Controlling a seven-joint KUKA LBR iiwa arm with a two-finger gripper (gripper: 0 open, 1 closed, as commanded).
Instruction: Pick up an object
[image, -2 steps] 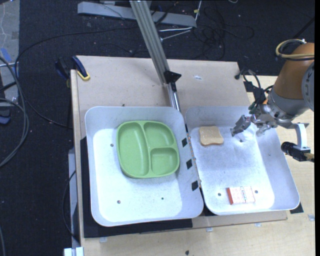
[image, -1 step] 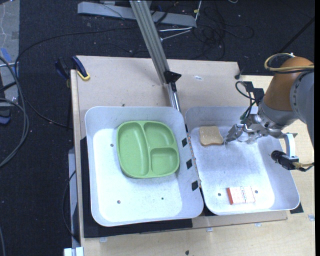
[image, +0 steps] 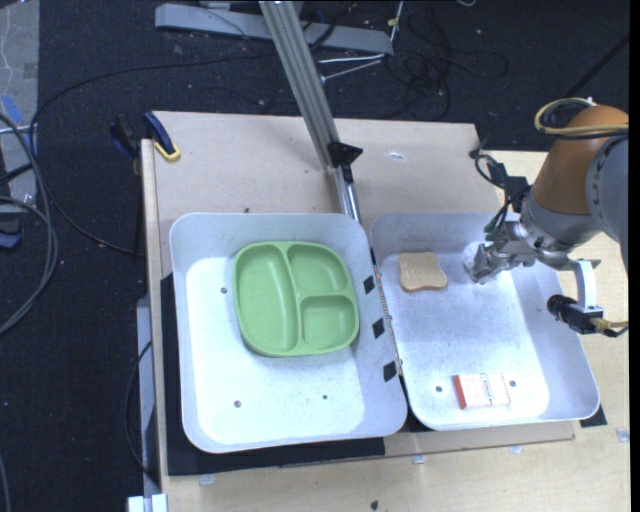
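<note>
Toast slice (image: 422, 271) lies just left of gripper (image: 481, 266), whose grip state is unclear

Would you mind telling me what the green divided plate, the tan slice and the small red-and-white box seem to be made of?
Green divided plate: probably moulded plastic, one even colour with a smooth, slightly glossy look and rounded compartments.
Tan slice: looks like bread or a foam imitation, matte with a darker crust-like edge.
Red-and-white box: likely printed cardboard, flat-faced; too small to be sure.

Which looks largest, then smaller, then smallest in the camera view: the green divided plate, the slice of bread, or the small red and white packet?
1. Green divided plate, clearly the largest.
2. Slice of bread and small red and white packet: similar in size, too close to rank.
</note>
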